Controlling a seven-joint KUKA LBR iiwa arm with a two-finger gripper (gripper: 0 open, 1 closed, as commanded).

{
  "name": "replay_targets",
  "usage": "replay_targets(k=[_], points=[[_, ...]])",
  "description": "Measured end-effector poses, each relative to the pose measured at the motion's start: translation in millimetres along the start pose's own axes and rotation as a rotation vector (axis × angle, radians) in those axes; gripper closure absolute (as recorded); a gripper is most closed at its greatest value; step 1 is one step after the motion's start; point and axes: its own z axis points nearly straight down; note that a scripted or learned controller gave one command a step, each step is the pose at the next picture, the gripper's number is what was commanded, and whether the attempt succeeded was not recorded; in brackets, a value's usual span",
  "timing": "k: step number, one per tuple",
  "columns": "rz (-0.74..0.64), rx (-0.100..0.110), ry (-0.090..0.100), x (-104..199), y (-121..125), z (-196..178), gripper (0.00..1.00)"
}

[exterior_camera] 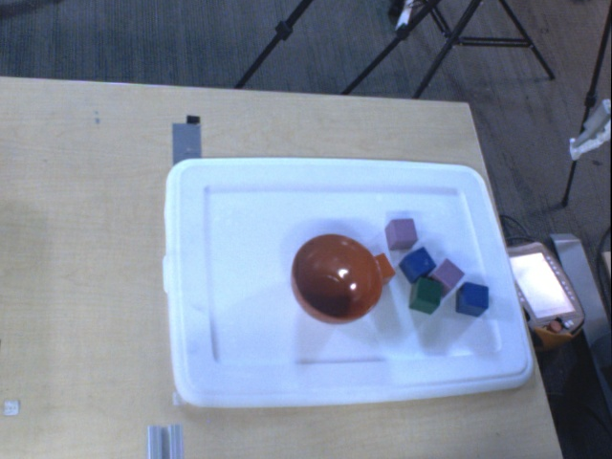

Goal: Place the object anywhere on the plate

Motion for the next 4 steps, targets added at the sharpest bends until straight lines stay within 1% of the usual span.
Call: replay_targets(k=[1,2,3,4], points=[[-0.001,0.0,0.0,0,0,0,0.0],[0.759,0.003,-0.001,-4,-25,1,0.0],[1.14,0.002,-0.001,15,-72,-1,0.0],[0.616,0.001,0.0,-3,-42,0,0.0]])
